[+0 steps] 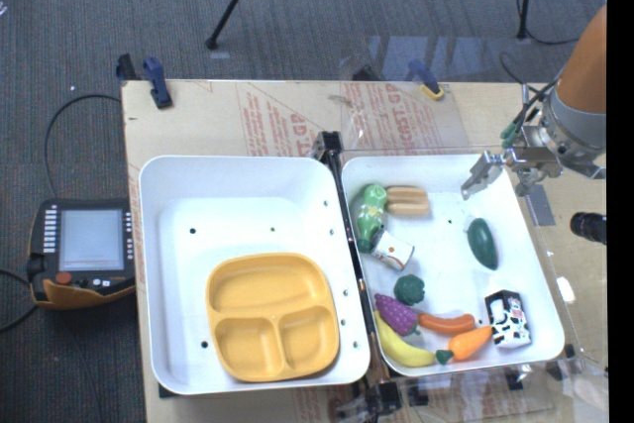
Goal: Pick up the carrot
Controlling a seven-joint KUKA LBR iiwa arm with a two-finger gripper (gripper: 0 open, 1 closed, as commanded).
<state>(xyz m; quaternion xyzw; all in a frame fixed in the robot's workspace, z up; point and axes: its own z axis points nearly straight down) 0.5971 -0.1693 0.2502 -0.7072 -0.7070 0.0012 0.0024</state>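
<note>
Both white bins are being viewed on the bench; the carrot [471, 343] is lying at the right bin's [448, 171] front edge (banana [406, 348] touching). Gripper [487, 171] is hovering released, well apart; descent should be centred.

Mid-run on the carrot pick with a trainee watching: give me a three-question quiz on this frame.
1. True or false: the carrot lies in the same bin as the yellow tray.
2. Which item touches the carrot's leafy end? A) banana B) green pepper C) broccoli
3. Fill in: the gripper hovers over the right bin's ____ edge.

Key
1. False; the carrot is in the right bin, the tray in the left.
2. A
3. Far, well away from the carrot at the near edge.
</note>
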